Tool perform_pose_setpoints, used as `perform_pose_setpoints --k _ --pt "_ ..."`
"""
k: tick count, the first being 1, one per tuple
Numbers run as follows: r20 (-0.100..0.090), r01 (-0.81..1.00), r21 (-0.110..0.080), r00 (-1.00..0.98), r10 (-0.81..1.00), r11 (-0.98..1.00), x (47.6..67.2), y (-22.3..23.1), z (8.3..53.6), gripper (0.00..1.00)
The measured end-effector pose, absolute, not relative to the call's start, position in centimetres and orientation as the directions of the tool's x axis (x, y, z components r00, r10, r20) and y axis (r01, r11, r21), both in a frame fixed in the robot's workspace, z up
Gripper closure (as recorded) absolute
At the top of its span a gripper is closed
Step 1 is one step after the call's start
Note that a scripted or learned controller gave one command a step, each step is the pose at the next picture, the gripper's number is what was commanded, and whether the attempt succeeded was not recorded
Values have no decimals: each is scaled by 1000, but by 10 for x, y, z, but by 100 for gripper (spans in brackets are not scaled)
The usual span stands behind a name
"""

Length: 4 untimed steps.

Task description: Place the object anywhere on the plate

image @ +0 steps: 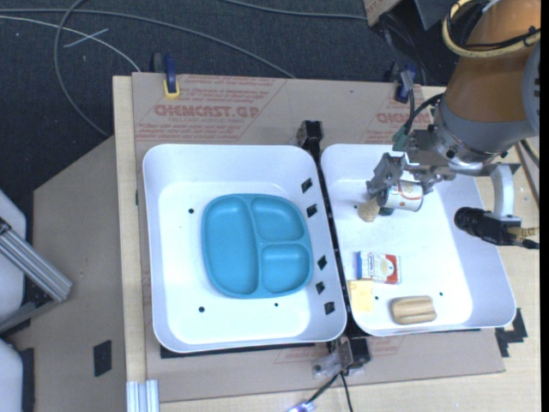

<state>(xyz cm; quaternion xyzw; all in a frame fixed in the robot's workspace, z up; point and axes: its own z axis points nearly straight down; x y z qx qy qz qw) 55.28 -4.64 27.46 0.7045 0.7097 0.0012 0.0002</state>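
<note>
A blue divided plate (256,245) lies in the middle of the left bin (171,307). My gripper (383,194) hangs low over the back left part of the right bin (480,273). A small tan rounded object (369,212) sits on the bin floor right at the gripper's tip; whether they touch is unclear. A white and red cylindrical piece (405,198) shows just right of the tip, partly hidden by the wrist. Nothing rests on the plate.
In the right bin's front half lie a white, red and blue packet (378,267), a small yellow piece (360,296) and a tan bread-like block (413,310). A black divider with clips (319,221) separates the bins. A black cable fitting (480,222) juts in at the right.
</note>
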Motion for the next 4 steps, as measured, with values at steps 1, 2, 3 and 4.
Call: perform_pose_setpoints --k 1,2,3,4 --pt "2 1000 1 -6 1000 6 563 3 273 100" --pt "2 1000 1 -6 1000 6 570 55 268 100" --pt "2 1000 0 -6 1000 6 582 110 259 100" --pt "1 1000 0 -1 1000 1 582 107 260 0"
